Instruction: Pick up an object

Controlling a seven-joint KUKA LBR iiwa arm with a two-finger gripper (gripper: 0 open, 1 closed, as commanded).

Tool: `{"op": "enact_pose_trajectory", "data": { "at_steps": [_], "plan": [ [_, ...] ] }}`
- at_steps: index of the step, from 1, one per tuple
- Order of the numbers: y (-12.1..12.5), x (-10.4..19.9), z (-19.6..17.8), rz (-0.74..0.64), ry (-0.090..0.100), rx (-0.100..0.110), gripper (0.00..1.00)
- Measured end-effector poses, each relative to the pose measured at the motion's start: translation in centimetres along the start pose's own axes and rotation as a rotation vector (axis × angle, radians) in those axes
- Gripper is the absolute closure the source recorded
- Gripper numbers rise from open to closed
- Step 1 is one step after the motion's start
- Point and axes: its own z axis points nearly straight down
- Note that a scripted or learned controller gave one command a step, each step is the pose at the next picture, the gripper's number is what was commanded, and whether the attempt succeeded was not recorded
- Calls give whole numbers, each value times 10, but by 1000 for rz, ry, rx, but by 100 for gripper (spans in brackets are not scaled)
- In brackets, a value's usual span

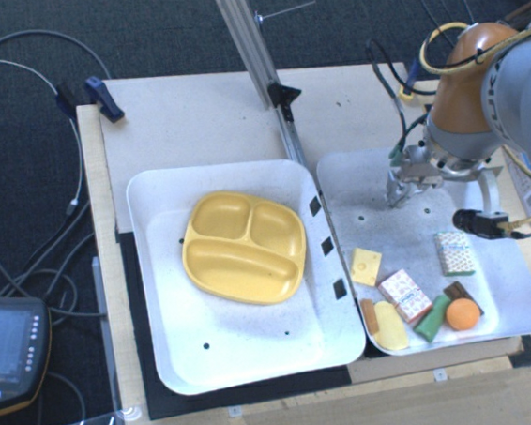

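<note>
No pick is made yet: the gripper (401,191) hangs over bare floor of the right bin (374,172), whether its fingers are apart I cannot tell, and the objects, an orange ball (462,314) among them, lie untouched near the bin's front edge.

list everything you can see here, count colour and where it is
bins: 2, white, side by side on the bench
divided plate: 1, yellow, left bin
cheese wedge: 1, yellow, right bin, near its left wall
small box: 1, red and white, right bin
patterned block: 1, pale, right bin
ball: 1, orange, right bin's near corner
handheld controller: 1, black and orange, left of the bench
arm: 1, grey and orange, over the right bin
gripper: 1, above bare bin floor
</note>
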Motion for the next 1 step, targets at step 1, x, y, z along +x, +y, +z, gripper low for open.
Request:
{"op": "enact_pose_trajectory", "data": {
  "at_steps": [1],
  "plan": [
    [5,-7,-48,1,-3,-6,100]
  ]
}}
